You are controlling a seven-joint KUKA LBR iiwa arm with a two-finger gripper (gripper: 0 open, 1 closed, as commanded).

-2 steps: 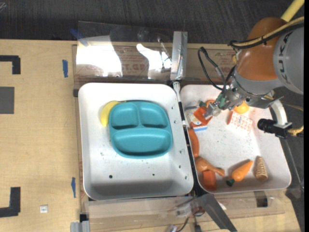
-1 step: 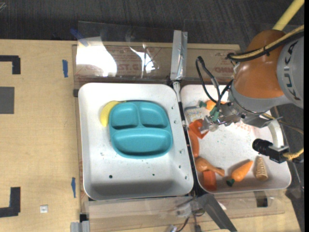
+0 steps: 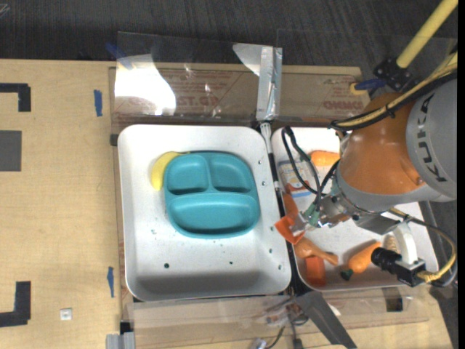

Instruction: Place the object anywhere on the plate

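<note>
While the arm (image 3: 396,147) leans over the right bin (image 3: 429,213), the gripper (image 3: 314,220) hangs low near that bin's left wall; how it stands I cannot tell. Orange objects (image 3: 316,257) lie in the bin's near part, just beside the gripper. Beyond that wall, the teal plate (image 3: 212,193) rests in the left bin (image 3: 196,264), with a yellow piece (image 3: 160,167) at its far-left edge.

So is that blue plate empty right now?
Empty: all three compartments of the blue plate show bare; a yellow object lies beside it.
</note>
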